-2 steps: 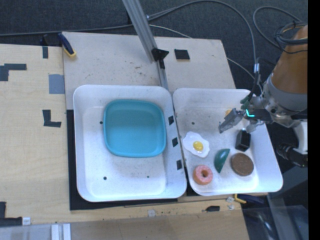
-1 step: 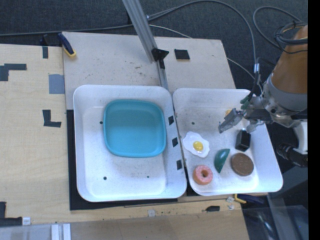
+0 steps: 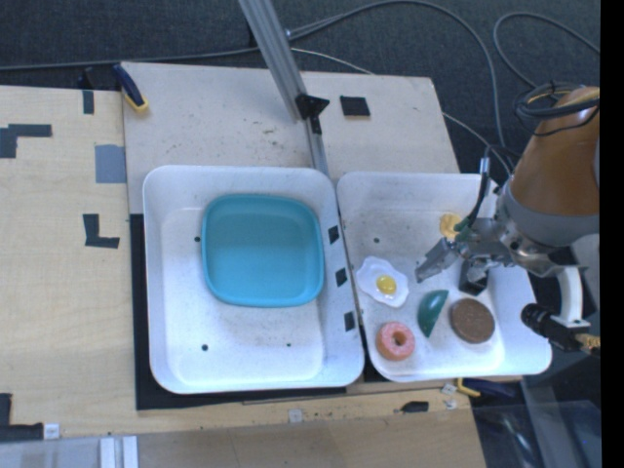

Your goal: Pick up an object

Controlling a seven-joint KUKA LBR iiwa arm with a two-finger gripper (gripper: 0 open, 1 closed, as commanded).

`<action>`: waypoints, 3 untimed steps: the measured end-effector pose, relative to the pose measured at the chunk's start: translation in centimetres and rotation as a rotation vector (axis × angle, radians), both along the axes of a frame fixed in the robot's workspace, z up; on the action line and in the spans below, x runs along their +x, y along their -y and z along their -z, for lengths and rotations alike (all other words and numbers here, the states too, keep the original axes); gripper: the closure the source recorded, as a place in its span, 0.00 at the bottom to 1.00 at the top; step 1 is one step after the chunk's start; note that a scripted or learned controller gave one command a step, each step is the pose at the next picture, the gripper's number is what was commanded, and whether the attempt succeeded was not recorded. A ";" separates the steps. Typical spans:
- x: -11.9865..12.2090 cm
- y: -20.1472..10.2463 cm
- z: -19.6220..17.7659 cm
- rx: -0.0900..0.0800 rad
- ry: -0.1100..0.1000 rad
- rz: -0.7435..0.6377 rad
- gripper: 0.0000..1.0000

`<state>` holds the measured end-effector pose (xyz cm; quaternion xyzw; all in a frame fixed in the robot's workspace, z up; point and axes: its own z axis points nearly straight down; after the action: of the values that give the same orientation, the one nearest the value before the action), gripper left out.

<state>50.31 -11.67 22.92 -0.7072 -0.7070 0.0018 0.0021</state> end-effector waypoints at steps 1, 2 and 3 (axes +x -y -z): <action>-0.3 0.8 5.9 0.000 -0.001 0.000 0.00; -0.1 1.7 11.4 0.000 0.000 0.000 0.00; 0.0 1.6 10.2 0.000 0.004 -0.001 1.00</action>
<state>50.32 -13.32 12.72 -0.7068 -0.7074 0.0003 0.0008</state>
